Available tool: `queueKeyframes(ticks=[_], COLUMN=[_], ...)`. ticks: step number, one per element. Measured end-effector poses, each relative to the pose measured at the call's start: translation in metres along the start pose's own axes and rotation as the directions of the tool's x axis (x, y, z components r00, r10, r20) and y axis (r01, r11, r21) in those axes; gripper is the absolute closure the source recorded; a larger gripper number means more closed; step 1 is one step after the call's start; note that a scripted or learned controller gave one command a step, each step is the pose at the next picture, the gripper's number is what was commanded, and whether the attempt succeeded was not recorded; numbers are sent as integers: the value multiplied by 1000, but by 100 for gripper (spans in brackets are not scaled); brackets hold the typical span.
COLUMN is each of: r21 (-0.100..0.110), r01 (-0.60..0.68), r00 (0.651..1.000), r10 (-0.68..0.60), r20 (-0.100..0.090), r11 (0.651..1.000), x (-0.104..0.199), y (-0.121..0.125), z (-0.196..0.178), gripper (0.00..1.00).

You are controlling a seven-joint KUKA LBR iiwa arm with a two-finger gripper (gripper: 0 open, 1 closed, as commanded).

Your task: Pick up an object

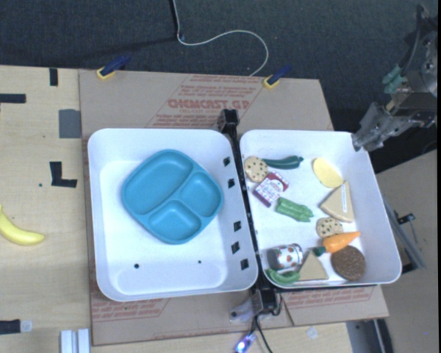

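Cardboard covers the bench (206, 101) beneath two white bins. Toy food, including a carrot (341, 241) and cookie (255, 168), fills the right bin (378, 197), candidates for picking. The gripper (367, 134) hovers at that bin's far right corner, holding nothing; its state cannot be told.

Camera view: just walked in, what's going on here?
The arm's hand sits at the upper right, just off the top right corner of the right bin, above nothing it could grab. That bin holds a jumble of toy food: two cookies, green peppers, a carrot, a wedge of cheese and more. The left bin holds a blue divided plate. A banana lies on the bench to the left. Nothing has been picked up yet.
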State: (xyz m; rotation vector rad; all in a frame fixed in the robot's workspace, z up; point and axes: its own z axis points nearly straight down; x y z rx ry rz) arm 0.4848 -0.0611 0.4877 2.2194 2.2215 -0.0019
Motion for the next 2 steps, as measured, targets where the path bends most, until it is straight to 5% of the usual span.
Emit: queueKeyframes(ticks=[1, 2], r21=[15, -2], r01=[2, 8], r00=[1000, 1000], r10=[-2, -8], r20=[-3, -3], r11=[1000, 1000], x=[36, 105], y=[-3, -1], z=[119, 77], gripper=[100, 100])
